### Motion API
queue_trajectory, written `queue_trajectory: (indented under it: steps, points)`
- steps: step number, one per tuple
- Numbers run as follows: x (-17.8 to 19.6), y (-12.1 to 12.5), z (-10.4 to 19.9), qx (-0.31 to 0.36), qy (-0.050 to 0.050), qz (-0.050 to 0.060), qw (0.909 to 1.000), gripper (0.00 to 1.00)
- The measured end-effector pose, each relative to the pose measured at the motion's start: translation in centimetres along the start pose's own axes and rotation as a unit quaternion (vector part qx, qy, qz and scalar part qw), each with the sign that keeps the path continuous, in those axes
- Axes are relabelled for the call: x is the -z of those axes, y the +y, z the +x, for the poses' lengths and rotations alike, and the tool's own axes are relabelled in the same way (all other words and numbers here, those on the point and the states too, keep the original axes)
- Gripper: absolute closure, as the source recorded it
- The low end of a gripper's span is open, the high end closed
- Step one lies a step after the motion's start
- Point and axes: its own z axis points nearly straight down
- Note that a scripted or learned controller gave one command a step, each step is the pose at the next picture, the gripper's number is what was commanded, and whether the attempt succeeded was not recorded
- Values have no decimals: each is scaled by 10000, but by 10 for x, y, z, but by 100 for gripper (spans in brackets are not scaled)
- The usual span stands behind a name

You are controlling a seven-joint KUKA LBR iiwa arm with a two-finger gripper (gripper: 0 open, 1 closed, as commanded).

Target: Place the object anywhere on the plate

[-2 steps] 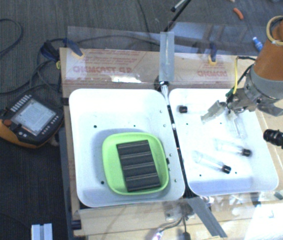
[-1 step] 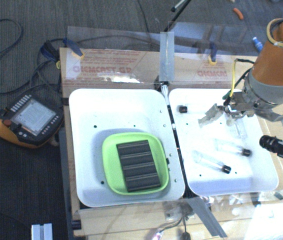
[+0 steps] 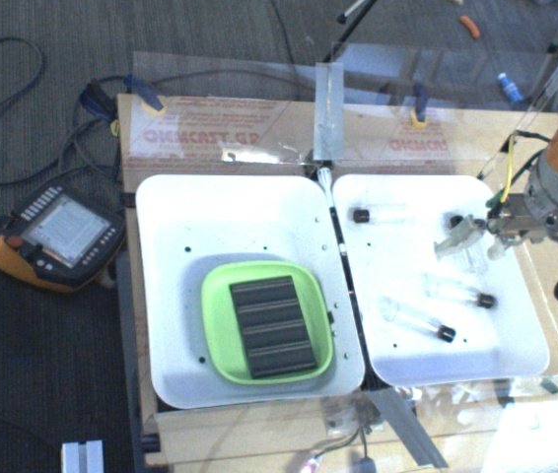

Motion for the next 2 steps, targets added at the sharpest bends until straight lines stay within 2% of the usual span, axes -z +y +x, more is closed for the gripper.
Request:
queue_trajectory:
  steps: [1, 2]
  points:
    - [111, 30, 45, -104, -2, -13, 9999, 0]
    - [54, 27, 40, -397, -6, -2, 9992, 0]
